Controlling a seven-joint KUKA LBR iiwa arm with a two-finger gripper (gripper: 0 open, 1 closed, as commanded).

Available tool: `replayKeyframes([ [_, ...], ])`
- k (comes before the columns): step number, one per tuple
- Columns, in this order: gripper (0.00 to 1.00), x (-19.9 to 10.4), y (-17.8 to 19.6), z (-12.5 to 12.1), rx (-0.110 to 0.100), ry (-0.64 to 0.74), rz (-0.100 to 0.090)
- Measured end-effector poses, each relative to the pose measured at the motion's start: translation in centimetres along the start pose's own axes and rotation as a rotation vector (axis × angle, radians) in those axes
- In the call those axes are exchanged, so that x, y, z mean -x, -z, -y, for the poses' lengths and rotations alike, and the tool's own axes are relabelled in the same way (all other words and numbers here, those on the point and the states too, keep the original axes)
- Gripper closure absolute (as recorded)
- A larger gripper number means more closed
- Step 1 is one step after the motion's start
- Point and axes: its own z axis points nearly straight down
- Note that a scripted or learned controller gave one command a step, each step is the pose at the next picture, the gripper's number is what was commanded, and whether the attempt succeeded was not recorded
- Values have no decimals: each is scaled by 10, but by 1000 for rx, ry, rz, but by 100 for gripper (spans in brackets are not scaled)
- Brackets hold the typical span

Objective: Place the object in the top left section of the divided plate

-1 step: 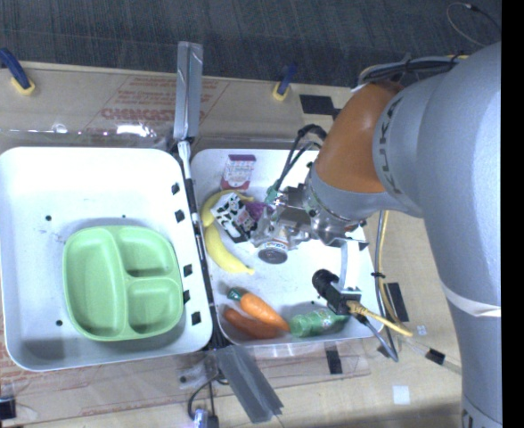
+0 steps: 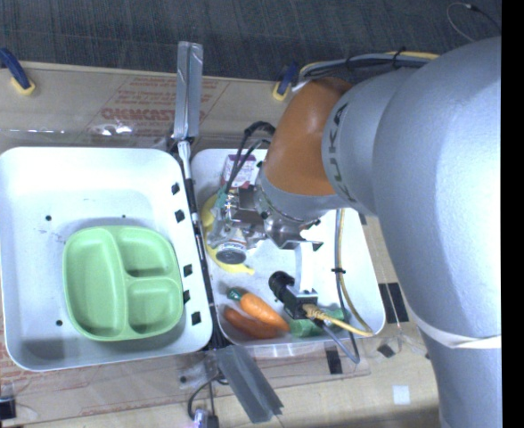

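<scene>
My gripper (image 2: 229, 230) hangs low over the right bin (image 2: 369, 266); can't tell my jaws' state. The carrot (image 2: 260, 308) (toy, probably light, slick) wants a mid-body pinch.

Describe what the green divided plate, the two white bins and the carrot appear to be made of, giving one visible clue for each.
Green divided plate: probably moulded plastic; even pale green colour, soft sheen, rounded ridges.
Left white bin and right white bin: likely plastic too; smooth, slightly glossy walls with rounded corners.
Carrot: probably a plastic toy; uniform orange, smooth skin. Real cannot be ruled out.
</scene>
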Motion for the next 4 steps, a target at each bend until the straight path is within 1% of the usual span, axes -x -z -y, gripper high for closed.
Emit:
replayKeyframes([
  [1, 100, -63, 1, -22, 9, 341, 4],
  [2, 100, -47, 81, -69, 9, 413, 3],
  [3, 100, -125, -10, -11, 5, 468, 5],
  [4, 100, -161, -4, 9, 7, 304, 5],
])
